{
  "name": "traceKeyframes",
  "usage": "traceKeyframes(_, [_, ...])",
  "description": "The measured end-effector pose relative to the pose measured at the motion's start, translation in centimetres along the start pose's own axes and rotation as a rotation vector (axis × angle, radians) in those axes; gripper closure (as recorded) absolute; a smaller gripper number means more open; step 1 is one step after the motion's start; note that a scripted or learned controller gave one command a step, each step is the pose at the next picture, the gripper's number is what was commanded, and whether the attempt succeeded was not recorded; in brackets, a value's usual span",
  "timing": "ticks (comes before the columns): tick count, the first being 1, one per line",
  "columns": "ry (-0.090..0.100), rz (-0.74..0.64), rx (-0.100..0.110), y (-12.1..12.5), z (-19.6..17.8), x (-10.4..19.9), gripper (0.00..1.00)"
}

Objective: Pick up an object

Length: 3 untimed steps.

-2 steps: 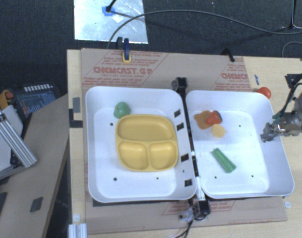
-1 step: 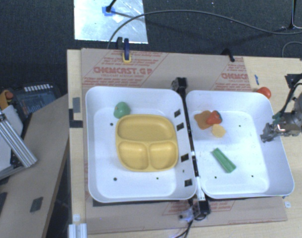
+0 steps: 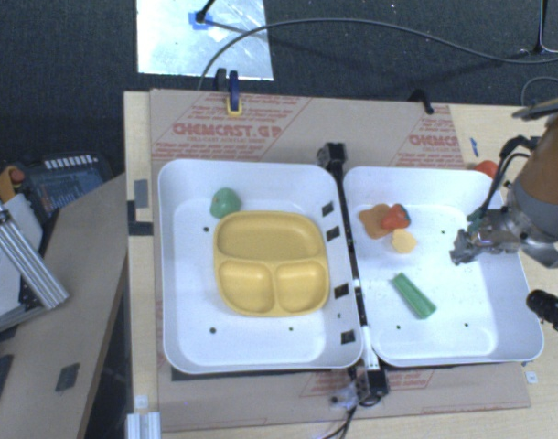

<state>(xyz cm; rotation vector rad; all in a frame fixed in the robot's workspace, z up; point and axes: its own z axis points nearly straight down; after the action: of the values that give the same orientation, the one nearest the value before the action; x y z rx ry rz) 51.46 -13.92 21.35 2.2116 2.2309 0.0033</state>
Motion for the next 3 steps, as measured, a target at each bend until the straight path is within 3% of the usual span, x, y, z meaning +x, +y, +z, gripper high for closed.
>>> traceKeyframes(1, [0.000, -0.001, 0.001, -0.8, 0.1, 5.0, 1.00])
traceKeyframes(3, [0.002, -0.003, 0.000, 0.1, -1.1, 17.0, 1.00])
